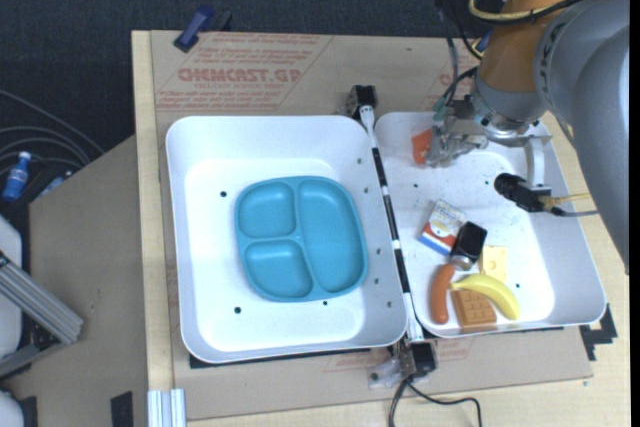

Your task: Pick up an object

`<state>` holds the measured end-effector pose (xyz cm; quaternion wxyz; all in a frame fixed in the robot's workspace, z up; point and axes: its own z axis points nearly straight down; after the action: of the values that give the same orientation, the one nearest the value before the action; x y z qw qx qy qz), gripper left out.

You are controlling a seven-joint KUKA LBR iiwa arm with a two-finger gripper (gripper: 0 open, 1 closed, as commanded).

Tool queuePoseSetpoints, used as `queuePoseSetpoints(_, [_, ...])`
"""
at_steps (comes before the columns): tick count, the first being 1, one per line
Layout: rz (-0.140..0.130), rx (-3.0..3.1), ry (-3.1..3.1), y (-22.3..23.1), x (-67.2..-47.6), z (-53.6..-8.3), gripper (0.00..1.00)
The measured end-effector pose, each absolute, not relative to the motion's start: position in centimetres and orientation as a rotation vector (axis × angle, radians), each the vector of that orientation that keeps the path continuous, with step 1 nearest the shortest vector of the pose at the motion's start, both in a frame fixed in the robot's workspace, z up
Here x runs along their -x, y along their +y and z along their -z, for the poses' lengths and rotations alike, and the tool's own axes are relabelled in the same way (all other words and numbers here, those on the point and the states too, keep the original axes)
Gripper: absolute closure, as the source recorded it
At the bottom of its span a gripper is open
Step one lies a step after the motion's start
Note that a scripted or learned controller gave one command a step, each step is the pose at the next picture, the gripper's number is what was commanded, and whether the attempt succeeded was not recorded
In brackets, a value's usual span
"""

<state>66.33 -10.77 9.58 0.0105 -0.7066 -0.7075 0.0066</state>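
Observation:
My gripper (443,141) is low over the far left corner of the right bin (560,255). A small orange object (421,148) lies right against its left side; whether it is gripped is hidden. Further forward in the same bin lie a white, red and blue packet (439,225), a black block (469,239), a yellow cheese slice (495,261), a banana (488,294), a reddish sausage (441,293) and a brown cracker (475,311).
The left bin (200,215) holds a blue divided plate (299,237). A black clip (362,99) sits at the far end of the rim between the bins. The grey arm (590,65) covers the right bin's far right side.

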Motion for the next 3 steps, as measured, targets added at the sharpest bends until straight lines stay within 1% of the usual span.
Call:
queuePoseSetpoints(1, [-0.023, 2.204, -2.208, -10.8, -66.3, -9.6, 0.0])
queuePoseSetpoints(2, [-0.031, 2.213, -2.213, -9.8, -66.3, -8.5, 0.0])
queuePoseSetpoints(3, [-0.025, 2.21, -2.208, -9.5, -66.3, -9.5, 1.0])
